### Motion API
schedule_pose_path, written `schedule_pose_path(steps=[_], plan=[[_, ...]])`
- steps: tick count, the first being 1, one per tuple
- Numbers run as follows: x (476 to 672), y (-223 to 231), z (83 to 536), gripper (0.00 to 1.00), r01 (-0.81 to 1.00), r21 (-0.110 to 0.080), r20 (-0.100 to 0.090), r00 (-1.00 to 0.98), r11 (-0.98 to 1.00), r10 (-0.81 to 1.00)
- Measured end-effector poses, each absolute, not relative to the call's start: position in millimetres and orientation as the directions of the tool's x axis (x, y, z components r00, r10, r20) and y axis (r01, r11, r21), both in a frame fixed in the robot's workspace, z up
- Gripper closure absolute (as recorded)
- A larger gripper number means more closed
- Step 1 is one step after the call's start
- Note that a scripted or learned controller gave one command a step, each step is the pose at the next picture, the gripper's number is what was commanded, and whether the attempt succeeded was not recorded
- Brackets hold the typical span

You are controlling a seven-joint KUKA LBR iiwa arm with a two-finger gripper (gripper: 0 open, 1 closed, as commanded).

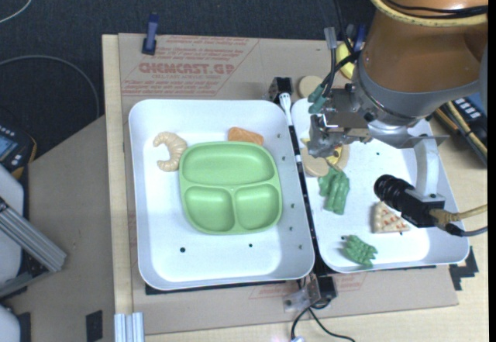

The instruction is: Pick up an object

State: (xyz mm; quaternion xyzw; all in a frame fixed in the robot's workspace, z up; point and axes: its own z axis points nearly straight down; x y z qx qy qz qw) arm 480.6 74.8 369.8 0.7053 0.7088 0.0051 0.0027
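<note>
Lying in the left bin (pixel 147 201), a toy croissant (pixel 170 150) curls beside a green divided plate (pixel 230 185), with an orange food piece (pixel 246 136) at the plate's far edge. Across the divider, the gripper (pixel 324 143) hangs low in the right bin (pixel 442 251) over a tan round piece (pixel 318 164); whether it is spread or closed I cannot tell. Just below it sits a green vegetable (pixel 335 191), then a second green piece (pixel 359 250) near the front rim. A waffle wedge (pixel 387 219) lies further right.

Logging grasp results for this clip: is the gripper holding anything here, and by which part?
It cannot be told. The gripper sits low at the right bin's left edge, over a tan round piece beside a green toy, but no hold is visible.
</note>
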Motion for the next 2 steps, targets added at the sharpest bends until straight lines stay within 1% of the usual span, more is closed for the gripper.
schedule_pose_path(steps=[1,2], plan=[[480.0,118,485,1.0,1.0,0.014,0.005,-0.006,0.006,1.0],[477.4,119,344,1.0,1.0,-0.015,-0.004,0.002,-0.002,1.0]])
